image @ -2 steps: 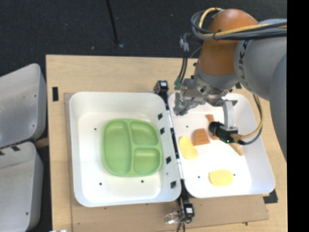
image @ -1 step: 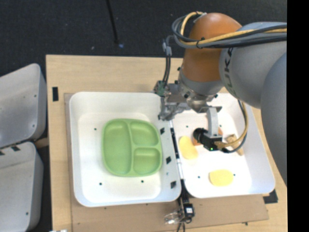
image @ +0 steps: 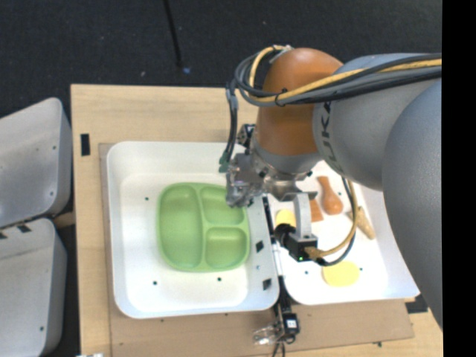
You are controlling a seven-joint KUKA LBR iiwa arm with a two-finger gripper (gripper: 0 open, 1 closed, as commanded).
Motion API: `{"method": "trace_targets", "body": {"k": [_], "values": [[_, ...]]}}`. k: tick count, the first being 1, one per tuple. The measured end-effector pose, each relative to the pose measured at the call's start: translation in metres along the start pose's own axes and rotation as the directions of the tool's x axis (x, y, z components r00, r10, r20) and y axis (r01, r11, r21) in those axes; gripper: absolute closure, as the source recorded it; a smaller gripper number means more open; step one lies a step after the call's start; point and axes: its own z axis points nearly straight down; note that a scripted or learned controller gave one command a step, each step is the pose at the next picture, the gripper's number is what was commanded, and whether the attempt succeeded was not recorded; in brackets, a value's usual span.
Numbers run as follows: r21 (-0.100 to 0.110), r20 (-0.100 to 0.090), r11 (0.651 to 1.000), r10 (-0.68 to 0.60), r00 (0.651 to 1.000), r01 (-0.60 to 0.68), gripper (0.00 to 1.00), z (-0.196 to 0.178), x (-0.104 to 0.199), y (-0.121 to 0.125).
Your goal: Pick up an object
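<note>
Green tray (image: 195,229) in left bin (image: 134,288), frame centre | jaws (image: 236,192) over tray's upper right edge, open or closed unclear | yellow disc (image: 341,274) lower right

Grey arm (image: 387,117), orange band (image: 294,95), yellow-black cables (image: 335,76).

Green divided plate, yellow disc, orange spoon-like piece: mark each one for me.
Green divided plate (image: 182,229): camera view, left bin, on its large compartment.
Yellow disc (image: 342,274): camera view, right bin, on its flat top.
Orange spoon-like piece (image: 331,198): camera view, right bin, on its rounded end.
</note>
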Motion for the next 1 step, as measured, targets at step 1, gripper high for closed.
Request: {"method": "trace_targets", "body": {"k": [1], "values": [[-0.003,0.0,1.0,0.004,1.0,-0.004,0.0,-0.0009,-0.0021,0.0016]]}}
